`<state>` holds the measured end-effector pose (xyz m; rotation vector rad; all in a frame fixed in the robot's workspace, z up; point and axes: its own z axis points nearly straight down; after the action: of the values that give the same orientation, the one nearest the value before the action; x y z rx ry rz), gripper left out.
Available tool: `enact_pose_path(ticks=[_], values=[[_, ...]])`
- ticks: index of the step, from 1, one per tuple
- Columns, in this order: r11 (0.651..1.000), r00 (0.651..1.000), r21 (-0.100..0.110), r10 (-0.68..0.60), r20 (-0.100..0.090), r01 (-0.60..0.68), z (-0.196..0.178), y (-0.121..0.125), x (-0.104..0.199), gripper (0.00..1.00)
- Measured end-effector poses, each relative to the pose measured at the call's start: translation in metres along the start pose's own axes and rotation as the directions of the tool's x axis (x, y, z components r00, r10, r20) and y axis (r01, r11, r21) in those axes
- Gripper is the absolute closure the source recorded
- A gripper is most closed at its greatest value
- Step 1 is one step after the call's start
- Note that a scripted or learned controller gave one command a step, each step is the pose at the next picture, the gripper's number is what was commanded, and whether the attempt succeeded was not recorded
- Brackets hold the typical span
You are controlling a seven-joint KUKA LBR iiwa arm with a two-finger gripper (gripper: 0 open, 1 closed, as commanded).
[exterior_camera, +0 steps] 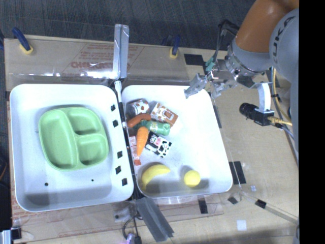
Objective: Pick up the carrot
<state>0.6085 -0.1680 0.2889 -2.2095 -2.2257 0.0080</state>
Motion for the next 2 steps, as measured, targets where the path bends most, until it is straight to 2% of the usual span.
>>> enact_pose_path(ticks=[1, 2], values=[[0.971, 0.971, -0.005, -0.239, 0.002, 0.239, 0.165, 0.037, 0.051, 0.00], [0.986, 0.986, -0.009, -0.169, 0.006, 0.169, 0.195, -0.002, 0.069, 0.00]])
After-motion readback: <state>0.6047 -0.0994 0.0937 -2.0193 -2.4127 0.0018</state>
